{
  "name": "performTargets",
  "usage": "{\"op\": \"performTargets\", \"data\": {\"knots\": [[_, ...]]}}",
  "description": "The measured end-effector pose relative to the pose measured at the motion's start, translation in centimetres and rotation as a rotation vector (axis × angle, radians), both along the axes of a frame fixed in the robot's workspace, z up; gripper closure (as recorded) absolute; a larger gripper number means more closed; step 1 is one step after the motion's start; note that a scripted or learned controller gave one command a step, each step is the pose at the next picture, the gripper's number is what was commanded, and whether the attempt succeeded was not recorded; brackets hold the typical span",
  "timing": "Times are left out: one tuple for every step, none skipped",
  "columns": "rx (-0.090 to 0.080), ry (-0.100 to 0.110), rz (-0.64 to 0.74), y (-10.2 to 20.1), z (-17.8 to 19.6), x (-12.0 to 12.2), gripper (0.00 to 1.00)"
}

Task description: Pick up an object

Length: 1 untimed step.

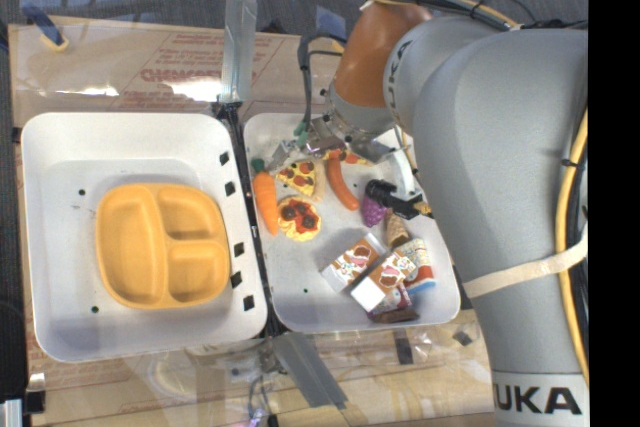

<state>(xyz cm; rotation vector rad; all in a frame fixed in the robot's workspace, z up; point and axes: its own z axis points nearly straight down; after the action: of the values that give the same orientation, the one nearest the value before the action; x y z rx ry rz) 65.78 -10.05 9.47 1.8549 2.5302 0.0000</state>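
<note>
**Arm low over the right bin's back end, grip state unclear**

While the arm (470, 115) reaches in from the right, the gripper (318, 137) sits low at the back of the right bin (300, 310), just above the toy food. Can't tell how it is set or whether it has anything; the wrist blocks the view.

Camera view, right bin: carrot (265, 202) lies along the left wall. Two pizza slices beside it, one (297, 177) just under the gripper, the other (299, 218) nearer the front. Sausage (341, 183) lies slanted to the right of the upper slice. Purple grapes (373, 211) near the right wall, next to a black part of the arm. Small printed cartons (385, 273) are piled at the front right corner, touching each other.

Left bin (50, 145): one yellow divided tray (160, 245), flat, roughly centred.

Both bins sit side by side on cardboard (130, 65).
</note>
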Motion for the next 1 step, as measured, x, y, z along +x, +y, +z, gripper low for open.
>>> {"op": "performTargets", "data": {"knots": [[0.000,-0.002,0.007,0.13,1.16,0.12,1.00]]}}
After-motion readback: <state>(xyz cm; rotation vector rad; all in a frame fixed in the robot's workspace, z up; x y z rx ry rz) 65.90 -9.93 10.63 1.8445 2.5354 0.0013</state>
